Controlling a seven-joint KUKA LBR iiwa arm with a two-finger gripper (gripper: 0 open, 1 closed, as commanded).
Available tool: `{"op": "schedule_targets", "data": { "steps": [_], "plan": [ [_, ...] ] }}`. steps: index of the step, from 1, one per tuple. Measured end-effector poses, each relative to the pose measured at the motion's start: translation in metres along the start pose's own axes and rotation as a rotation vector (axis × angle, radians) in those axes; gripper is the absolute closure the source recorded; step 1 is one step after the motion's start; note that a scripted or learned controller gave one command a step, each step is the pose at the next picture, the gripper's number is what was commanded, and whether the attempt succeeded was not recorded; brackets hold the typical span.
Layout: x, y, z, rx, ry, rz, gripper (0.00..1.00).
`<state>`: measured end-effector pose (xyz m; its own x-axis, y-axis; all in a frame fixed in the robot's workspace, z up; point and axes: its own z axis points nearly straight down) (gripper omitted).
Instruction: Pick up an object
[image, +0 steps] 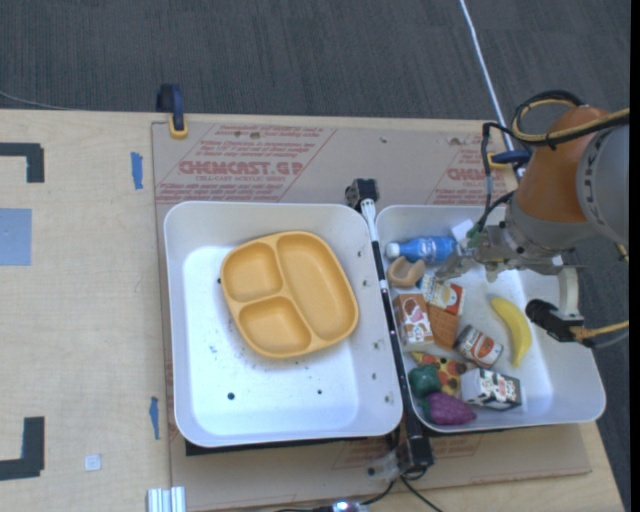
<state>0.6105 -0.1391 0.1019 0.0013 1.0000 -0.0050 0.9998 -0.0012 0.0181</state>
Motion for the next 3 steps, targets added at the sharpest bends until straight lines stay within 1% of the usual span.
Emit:
{"op": "schedule_targets", "data": {
  "steps": [1, 2, 3],
  "plan": [
    [-0.025, -0.043, 0.011, 0.005, 0.004, -0.001, 0.00],
    [-0.034, -0.075, 0.011, 0.003, 0.003, 0.000, 0.00],
    [-0.044, -0.117, 0.011, 0.004, 0.002, 0.000, 0.00]
  ]
}}
